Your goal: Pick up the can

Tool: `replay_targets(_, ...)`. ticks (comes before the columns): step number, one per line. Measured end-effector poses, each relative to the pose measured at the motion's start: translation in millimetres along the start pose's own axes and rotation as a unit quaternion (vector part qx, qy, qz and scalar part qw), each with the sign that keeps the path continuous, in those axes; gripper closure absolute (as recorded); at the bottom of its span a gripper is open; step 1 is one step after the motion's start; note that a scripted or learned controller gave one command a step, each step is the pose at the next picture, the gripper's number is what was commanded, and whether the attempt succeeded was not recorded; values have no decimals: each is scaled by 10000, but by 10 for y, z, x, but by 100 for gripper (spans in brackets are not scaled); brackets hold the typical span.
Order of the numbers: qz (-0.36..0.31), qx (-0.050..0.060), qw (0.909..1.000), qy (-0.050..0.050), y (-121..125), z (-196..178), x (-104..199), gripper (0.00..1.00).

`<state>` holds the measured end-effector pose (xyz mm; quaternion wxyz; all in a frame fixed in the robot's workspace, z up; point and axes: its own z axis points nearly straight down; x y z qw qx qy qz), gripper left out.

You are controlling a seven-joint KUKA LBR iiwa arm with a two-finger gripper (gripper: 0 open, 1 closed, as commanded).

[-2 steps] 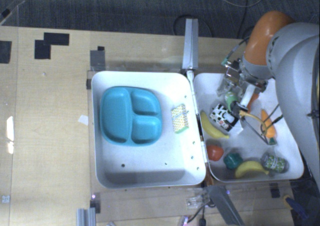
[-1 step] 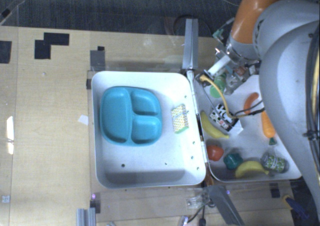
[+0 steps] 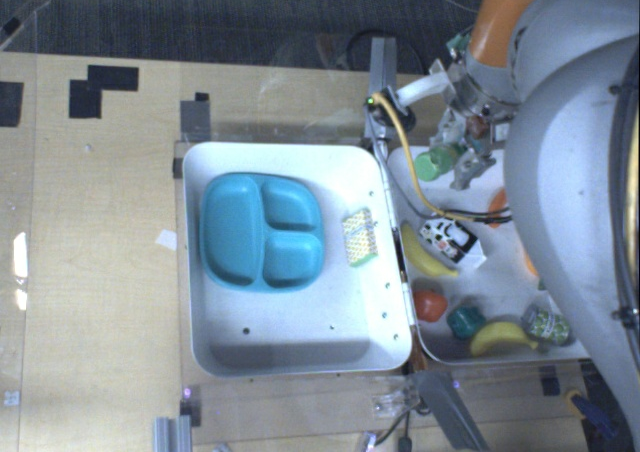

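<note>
Looking into the left bin (image 3: 300, 355), it's got a blue divided plate (image 3: 263, 232) and a small yellow-green checked sponge (image 3: 360, 237) by its right wall. The right bin (image 3: 440, 350) holds two bananas (image 3: 428, 258), a red ball-like thing (image 3: 431, 304), a teal lump (image 3: 465, 321) and a black-and-white packet (image 3: 447, 237). What looks like the can (image 3: 546, 325) lies at the near right corner, half cut off by the arm (image 3: 580, 170). The gripper (image 3: 468, 158) hangs over the far end beside something green (image 3: 434, 162); can't tell if it's clamped.
</note>
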<state>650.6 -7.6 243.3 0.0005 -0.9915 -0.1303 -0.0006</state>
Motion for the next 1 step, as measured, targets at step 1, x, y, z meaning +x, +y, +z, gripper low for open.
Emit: replay_targets(1,-1499,-7,9887,-7,129,-427,-71,100)
